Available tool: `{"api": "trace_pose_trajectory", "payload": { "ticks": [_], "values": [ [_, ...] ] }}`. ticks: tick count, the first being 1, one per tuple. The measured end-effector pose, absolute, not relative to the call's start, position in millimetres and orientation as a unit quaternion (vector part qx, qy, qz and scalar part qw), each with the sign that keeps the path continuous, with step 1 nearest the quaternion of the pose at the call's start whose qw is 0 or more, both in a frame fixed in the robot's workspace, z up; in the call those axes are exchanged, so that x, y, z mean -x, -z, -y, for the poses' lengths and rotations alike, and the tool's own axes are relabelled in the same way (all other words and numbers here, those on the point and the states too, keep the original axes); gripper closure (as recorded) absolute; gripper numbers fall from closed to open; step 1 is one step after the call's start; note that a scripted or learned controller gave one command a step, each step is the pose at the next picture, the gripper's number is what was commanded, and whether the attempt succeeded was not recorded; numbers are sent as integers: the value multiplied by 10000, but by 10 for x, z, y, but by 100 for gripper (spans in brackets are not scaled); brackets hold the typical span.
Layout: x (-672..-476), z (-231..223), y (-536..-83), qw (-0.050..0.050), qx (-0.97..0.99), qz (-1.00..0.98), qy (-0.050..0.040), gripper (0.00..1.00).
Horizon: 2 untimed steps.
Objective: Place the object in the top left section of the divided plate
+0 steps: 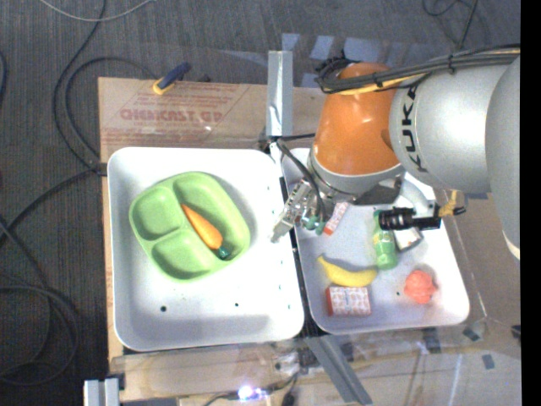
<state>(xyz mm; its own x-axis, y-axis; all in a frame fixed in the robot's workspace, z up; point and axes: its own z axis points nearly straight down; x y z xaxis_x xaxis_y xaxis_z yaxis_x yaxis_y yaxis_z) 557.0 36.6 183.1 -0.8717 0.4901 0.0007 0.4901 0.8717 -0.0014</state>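
Inside the green divided plate (161, 218), a toy carrot (203, 227) lies across one section; the tool (292, 214) hovers over the bins' shared edge, fingers spread, pinching nothing.

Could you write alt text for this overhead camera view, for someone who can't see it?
A grey and orange robot arm reaches from the right, its gripper over the edge between two white bins. In the left bin a green divided plate holds a carrot; the right bin holds a banana, a red ball, a small box and a green bottle.
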Motion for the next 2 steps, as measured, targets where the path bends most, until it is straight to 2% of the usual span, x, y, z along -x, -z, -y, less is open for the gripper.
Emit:
{"api": "trace_pose_trajectory", "payload": {
  "ticks": [1,2],
  "values": [
    [-5604,-188,-2252,-12,2072,9783,-5,100],
    [-5042,-743,-2494,2,1402,9901,5,100]
  ]
}}
